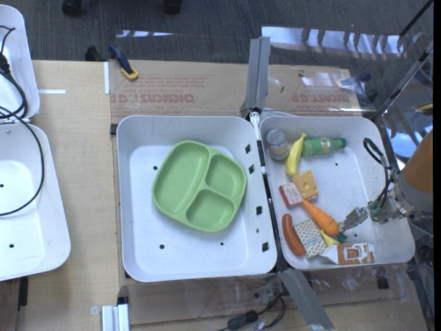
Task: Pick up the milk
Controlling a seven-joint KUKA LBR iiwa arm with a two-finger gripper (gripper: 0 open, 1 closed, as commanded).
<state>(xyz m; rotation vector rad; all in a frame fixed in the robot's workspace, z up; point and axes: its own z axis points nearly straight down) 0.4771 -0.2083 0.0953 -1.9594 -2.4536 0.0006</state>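
The milk (353,254) is a small white carton with orange print. It lies on its side at the front edge of the right bin (358,158). My gripper (356,217) hangs low over the right bin, a little behind the milk and just right of the carrot (321,217). Nothing shows held in it. The arm comes in from the right edge with its orange band (422,171) above the wrist.
The right bin also holds a can (277,143), a banana (296,154), a green bottle (321,145), a cracker (306,184), a red sausage (292,234) and a patterned packet (310,238) touching the milk's left end. In the left bin lies a green divided plate (200,185).
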